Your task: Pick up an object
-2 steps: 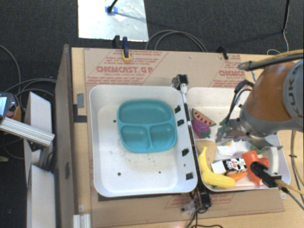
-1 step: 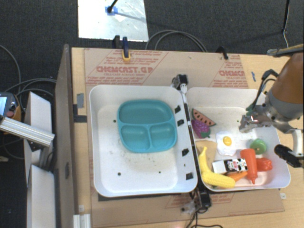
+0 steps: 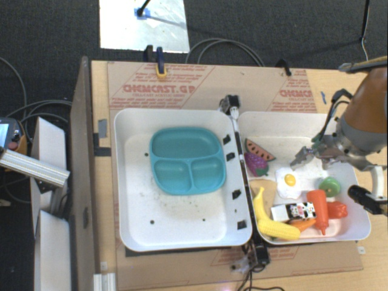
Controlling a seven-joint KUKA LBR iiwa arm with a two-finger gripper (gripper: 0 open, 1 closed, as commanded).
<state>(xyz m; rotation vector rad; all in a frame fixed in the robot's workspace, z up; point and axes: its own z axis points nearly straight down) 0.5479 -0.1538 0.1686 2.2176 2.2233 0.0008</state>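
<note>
My tool [image 3: 310, 152] hangs over the right bin [image 3: 357, 232], just left of the green ball [image 3: 330, 185]; whether it is spread or closed, I cannot tell. Fried egg [image 3: 289, 182], banana [image 3: 259, 204] and corn [image 3: 277, 228] lie crowded near, probably easiest from above.

We see a smooth, matt teal plastic tray [image 3: 187, 160] in the left white bin [image 3: 130, 180], itself glossy plastic (scuffed and speckled). The fried egg [image 3: 289, 182] and banana [image 3: 262, 211] look shiny plastic. The board [image 3: 200, 86] beyond is matt printed cardboard.
</note>
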